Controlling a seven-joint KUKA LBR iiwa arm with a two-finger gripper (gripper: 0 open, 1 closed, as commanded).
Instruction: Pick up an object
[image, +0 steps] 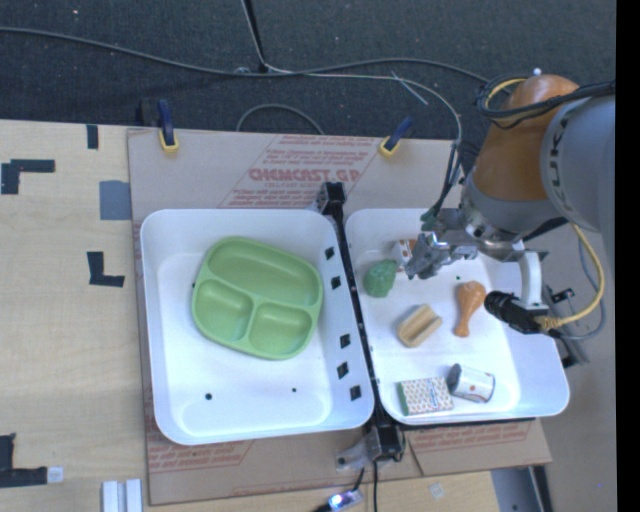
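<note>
I am holding my hand (418, 262) over the right bin (530, 385), beside a rounded green lump (379, 278); its grip I cannot tell.

I'm seeing a light green divided plate (258, 298) in a white bin (165, 400), a darker green lump (379, 279), a tan bun (418, 325), an orange-brown drumstick (468, 306), and a speckled green-edged card (425, 396).

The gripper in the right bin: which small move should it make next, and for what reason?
Probably a short move down and toward the left bin, onto the green object. The gripper hovers just right of it, with nothing visibly held, and this object is nearer than the tan block or the drumstick-shaped toy.
</note>
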